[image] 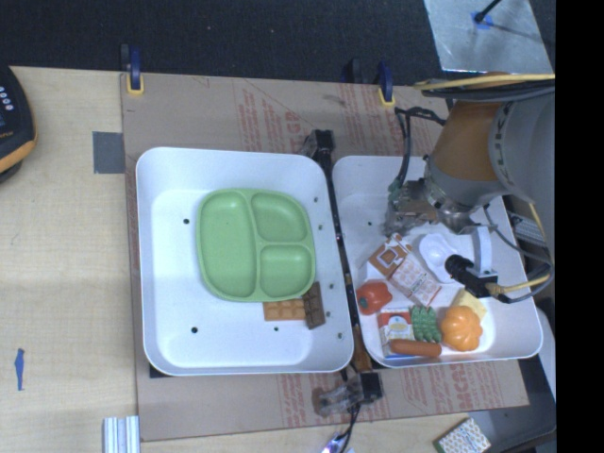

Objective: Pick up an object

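Observation:
My gripper (404, 213) hangs low over the back left part of the right bin (351, 217), under the grey arm with its orange band. In front of it lies a red and white snack packet (408, 272), a little apart from the gripper. Further forward lie a red tomato (374, 296), a green toy vegetable (426, 324), a small carton (396, 328), an orange sausage (413, 349), an orange pepper (460, 328) and a yellow piece (470, 302). A white round thing (435, 251) lies right of the packet. Nothing shows between the gripper's tips.
The left bin (170, 281) holds a green divided plate (255, 243), with a tan wafer (283, 310) and a dark brown block (313, 305) near its front right. Clamps stand between the bins at the back (322, 143) and front (344, 394).

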You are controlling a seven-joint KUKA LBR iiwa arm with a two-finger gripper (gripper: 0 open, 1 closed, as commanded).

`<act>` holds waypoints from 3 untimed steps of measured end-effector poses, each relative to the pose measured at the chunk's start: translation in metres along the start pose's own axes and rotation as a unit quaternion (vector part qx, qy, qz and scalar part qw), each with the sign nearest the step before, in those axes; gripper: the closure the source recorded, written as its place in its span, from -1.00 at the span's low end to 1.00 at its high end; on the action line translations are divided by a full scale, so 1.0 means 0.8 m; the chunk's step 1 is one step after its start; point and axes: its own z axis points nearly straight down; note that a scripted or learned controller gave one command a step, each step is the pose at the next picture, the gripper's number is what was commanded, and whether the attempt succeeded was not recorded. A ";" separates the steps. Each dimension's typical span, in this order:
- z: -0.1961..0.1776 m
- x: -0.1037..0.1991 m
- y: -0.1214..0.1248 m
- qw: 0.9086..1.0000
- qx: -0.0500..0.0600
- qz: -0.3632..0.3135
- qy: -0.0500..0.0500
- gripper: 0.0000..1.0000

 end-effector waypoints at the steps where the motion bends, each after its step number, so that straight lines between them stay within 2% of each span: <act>1: 0.001 0.000 0.000 1.000 0.000 -0.001 0.000 -1.00; 2: 0.015 -0.061 0.061 1.000 -0.004 0.002 0.000 -1.00; 3: 0.006 -0.001 -0.003 1.000 0.002 -0.001 0.002 -1.00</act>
